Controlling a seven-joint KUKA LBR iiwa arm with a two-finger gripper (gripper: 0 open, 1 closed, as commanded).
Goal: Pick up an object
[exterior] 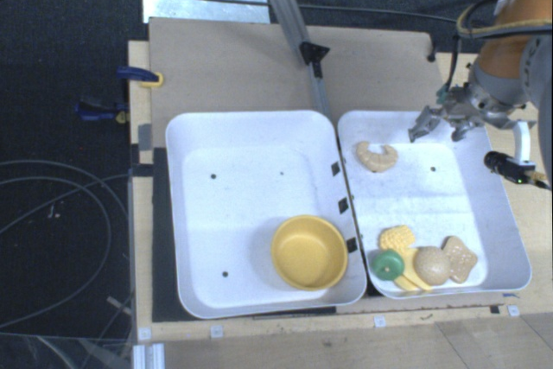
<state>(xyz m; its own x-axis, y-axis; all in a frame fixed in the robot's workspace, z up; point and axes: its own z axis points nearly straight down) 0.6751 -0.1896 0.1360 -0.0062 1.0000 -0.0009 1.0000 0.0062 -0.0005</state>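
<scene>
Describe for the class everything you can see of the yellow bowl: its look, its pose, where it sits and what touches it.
The yellow bowl is round, plain and matte, like plastic, one even yellow inside and out. It stands upright with its mouth open upward and nothing showing inside it. It rests on the floor of the left bin, in the near corner toward the right bin, close to the wall between them. Whether it touches that wall cannot be told. No other object touches it.

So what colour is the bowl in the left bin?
Yellow: the bowl shows best in the camera view.
</scene>
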